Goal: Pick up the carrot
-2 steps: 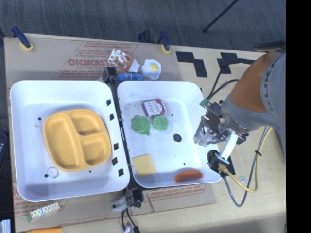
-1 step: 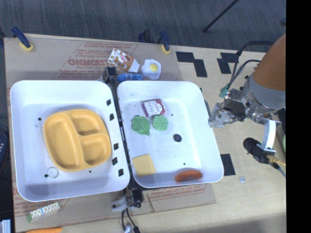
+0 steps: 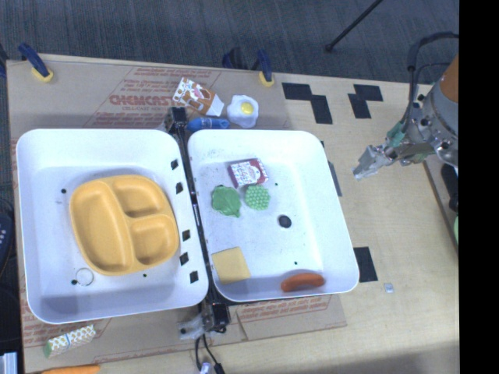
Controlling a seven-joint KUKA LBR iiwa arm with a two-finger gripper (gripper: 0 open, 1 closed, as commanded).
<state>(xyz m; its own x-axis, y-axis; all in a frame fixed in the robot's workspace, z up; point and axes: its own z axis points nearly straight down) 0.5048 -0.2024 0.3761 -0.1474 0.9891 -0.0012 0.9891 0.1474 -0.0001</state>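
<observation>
- Listing first the key relation: carrot (image 3: pixel 302 282) lies well apart from the gripper (image 3: pixel 365 167), down and to the left of it in the camera view, inside the right bin (image 3: pixel 334 209). The gripper hangs outside that bin, over the bare counter (image 3: pixel 390 232) beyond its right rim.
- Long axis: the carrot lies almost level across the view, roughly parallel to the bin's near wall and close against it, in the near right corner. Judgement: the fingers would need to straddle it across the short width, with the wall leaving little room on the near side.
- Carrot, appearance: small, orange-red, stubby and rounded at both ends, smooth; lying flat, touching no other item.
- Gripper: pale grey, pointing left toward the bin from the arm at the view's right. Whether its fingers are spread or pressed together cannot be told at this size; nothing is seen between them.
- Same bin, other contents: yellow square block (image 3: pixel 231 264) near the left front, well left of the carrot; two green items (image 3: pixel 226 201) and (image 3: pixel 257 198) side by side mid-bin; a red packet (image 3: pixel 247 173) behind them; a small dark disc (image 3: pixel 284 222).
- Left bin (image 3: pixel 31 209): holds a yellow divided tray (image 3: pixel 123 224).
- Progress, judged: pick not yet begun; approach and descent remain.
</observation>
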